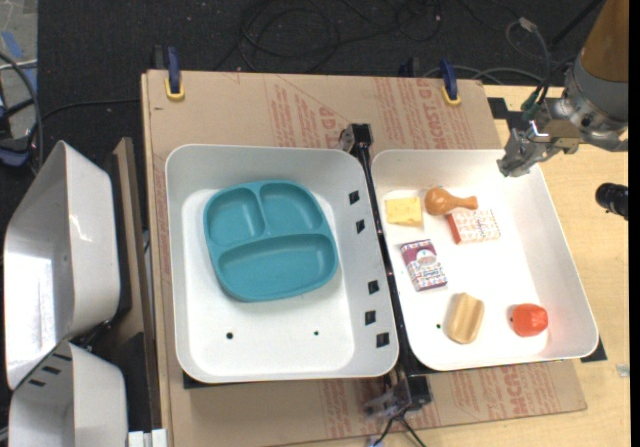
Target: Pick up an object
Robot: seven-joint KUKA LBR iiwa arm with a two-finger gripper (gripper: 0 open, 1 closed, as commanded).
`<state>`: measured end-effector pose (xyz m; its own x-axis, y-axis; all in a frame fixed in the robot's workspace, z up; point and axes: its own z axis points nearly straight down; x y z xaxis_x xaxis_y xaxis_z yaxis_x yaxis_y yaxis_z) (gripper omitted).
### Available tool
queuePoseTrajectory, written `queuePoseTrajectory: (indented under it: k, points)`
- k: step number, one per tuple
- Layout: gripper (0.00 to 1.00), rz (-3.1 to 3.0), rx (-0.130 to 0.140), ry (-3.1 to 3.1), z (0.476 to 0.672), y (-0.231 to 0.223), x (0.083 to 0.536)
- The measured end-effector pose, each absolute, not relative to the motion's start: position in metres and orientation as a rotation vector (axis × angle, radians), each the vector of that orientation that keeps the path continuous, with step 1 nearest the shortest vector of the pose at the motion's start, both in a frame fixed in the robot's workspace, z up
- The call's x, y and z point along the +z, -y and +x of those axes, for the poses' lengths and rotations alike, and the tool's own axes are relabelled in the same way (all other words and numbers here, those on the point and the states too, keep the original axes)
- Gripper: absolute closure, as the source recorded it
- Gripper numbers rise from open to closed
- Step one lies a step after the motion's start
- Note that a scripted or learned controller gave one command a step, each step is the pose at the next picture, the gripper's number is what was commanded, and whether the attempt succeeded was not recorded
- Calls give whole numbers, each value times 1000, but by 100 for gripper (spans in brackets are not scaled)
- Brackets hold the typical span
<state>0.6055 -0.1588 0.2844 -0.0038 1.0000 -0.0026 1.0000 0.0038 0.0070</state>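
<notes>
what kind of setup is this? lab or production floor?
Likely a robotics lab: two white bins on a clamped cardboard sheet, toy food like a tomato, loose cables on the floor.

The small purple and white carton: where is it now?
The small purple and white carton lies in the right white bin, near its left wall, below the yellow cheese wedge.

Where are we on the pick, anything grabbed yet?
Nothing lifted so far: yellow block, chicken leg, red-white box, purple carton, bread piece and tomato all lie in the right bin. The gripper hovers at its upper right corner. Approach, grasp and lift remain.
</notes>
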Motion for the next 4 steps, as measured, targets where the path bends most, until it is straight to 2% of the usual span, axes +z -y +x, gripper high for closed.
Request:
queuePoseTrajectory:
  k: [2,4]
  points:
    - [100,2214,0,-2233,568,46,272]
    - [100,2214,-1,-2234,548,-62,244]
